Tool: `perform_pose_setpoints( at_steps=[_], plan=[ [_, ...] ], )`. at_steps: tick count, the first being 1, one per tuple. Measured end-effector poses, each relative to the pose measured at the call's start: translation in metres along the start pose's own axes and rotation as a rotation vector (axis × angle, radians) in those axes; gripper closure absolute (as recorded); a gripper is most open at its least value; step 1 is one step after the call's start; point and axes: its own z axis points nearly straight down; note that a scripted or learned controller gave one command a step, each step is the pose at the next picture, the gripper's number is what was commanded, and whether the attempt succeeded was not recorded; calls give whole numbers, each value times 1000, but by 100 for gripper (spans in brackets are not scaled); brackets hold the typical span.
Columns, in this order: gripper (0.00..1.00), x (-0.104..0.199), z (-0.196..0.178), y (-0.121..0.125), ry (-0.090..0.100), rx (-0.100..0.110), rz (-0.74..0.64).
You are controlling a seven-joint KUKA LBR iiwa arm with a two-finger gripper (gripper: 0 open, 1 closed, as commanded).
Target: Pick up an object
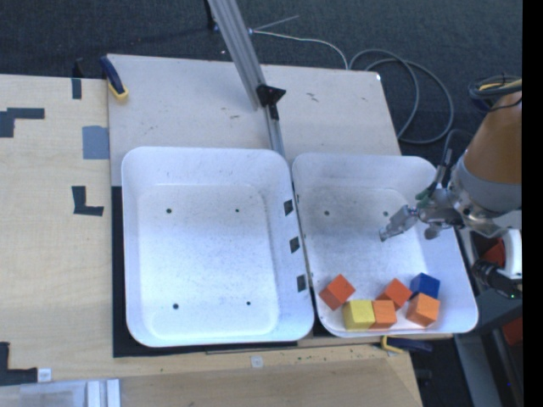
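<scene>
Gripper (397, 225) sits over the right bin (356, 170), reaching in from the arm (496, 155) at your right; its tip hangs above bare bin floor in the middle of that bin, well apart from the blocks; nothing shows between its tips; whether it is open or closed, you cannot tell at this size, so log it as unknown.

Blocks lie clustered along the near edge of the right bin; the lone orange block (338, 290) is furthest left, tilted, slightly apart from the rest; the yellow block (359, 314) lies just beside it toward the rim; a small orange block (383, 313) touches the yellow one on its right; another orange block (395, 292) sits just behind that; the blue block (425, 284) is furthest back on the right side; the pale orange block (422, 309) lies just in front of the blue, near the bin's right corner.

Left bin (136, 227) stands side by side with the right one, their rims touching along the middle; four small dark dots mark its floor.

Bench (170, 100) carries a slanted metal rail (237, 32) running down toward the seam between the bins; a blue and yellow clamp (114, 78) grips the far left corner of the board; a grey cable (399, 75) loops on the dark floor beyond the bench.
</scene>
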Motion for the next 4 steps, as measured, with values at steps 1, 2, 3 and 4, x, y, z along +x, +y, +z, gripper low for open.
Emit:
perform_pose_setpoints(
  at_steps=[1,2,3,4],
  plan=[
    [0,88,1,41,3,-2,-10],
    [0,93,-18,90,-1,-5,-2],
    [0,99,-43,-9,0,3,3],
    [0,166,12,-34,2,8,-5]
  ],
)
